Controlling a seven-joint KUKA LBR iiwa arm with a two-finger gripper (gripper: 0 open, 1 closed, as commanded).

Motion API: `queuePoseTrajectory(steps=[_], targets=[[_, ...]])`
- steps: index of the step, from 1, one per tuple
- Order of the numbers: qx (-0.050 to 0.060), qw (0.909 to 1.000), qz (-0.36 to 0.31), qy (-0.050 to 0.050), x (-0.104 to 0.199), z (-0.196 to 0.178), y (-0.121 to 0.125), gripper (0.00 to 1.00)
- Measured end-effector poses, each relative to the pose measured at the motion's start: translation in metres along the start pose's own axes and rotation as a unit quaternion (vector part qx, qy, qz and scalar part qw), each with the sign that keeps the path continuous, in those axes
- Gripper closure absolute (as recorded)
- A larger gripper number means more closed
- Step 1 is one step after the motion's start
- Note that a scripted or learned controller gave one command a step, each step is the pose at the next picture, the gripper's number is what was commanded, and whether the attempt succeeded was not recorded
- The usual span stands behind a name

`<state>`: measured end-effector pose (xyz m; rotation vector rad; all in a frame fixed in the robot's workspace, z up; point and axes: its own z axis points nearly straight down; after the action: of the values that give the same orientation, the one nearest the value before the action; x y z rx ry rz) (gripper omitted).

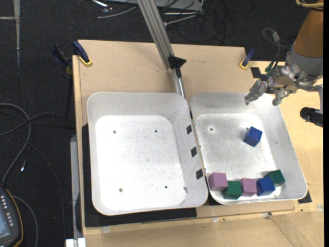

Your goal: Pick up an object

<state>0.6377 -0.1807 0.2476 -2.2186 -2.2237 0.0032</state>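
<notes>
A blue cube lies alone in the upper part of the right bin. Along that bin's front edge sit several cubes in a row: a purple one, a green one, another purple one, a blue one and a green one. My gripper hangs over the bin's back right rim, above and to the right of the lone blue cube. Its two fingers are spread apart with nothing between them.
The left bin lies beside the right one on the wooden bench. A slanted metal pole runs from the top of the view down to the gap between the bins. Clamps sit at the bench's back corners.
</notes>
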Motion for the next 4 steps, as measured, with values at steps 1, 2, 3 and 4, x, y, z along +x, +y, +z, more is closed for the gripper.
queuePoseTrajectory(steps=[1,2,3,4], targets=[[0.001,1.0,0.002,0.0,-0.011,0.156,-0.033,0.0],[-0.001,1.0,0.0,0.001,0.021,0.152,-0.056,0.0],[-0.002,1.0,0.001,0.0,0.019,0.142,-0.055,1.0],[-0.006,1.0,-0.003,0.001,0.089,0.047,-0.018,1.0]])
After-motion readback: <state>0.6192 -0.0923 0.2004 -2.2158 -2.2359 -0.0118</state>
